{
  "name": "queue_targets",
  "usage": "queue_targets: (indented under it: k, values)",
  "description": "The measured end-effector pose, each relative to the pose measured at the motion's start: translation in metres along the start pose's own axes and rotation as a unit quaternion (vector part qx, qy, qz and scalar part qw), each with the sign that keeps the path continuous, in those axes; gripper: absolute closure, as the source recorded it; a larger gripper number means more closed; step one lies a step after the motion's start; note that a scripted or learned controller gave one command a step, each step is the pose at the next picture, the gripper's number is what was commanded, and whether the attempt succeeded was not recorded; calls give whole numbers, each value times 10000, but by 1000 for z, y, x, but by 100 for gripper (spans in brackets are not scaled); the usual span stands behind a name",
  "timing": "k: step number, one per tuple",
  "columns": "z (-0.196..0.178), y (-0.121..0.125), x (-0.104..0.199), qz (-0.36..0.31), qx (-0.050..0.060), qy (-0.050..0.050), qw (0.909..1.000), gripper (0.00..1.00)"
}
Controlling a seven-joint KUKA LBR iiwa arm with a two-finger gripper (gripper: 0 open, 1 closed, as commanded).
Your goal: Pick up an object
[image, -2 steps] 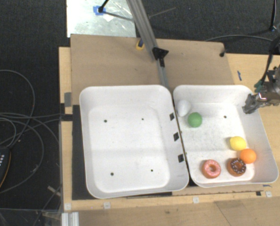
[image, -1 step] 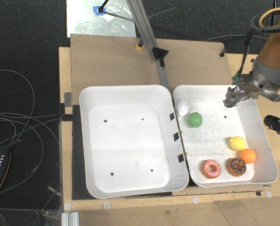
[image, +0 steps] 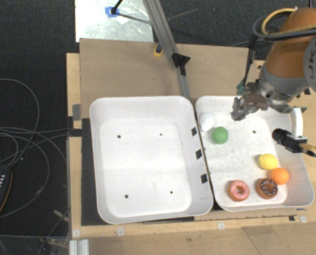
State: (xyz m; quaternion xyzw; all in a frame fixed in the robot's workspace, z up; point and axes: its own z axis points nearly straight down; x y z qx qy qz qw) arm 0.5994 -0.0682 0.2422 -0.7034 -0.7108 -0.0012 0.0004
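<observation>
- The gripper [image: 238, 112] hangs over the back of the right bin [image: 253, 203]; whether it is spread or pressed together, I cannot tell.
- A green ball [image: 219, 135] lies just beside it, a white object [image: 206, 122] alongside.
- Two doughnuts [image: 238, 190], a lemon [image: 268, 161] and an orange [image: 279, 176] lie at the front.

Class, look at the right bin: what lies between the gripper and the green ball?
Nothing: in the camera view only bare white bin floor separates the gripper from the green ball.
</observation>
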Motion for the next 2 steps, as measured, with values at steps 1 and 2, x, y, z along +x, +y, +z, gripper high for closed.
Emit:
queue_targets:
  k: [1, 2]
  values:
    - [11, 17, 57, -3, -5, 0, 10000, 100]
    - [19, 22, 115, -3, -2, 1, 10000, 100]
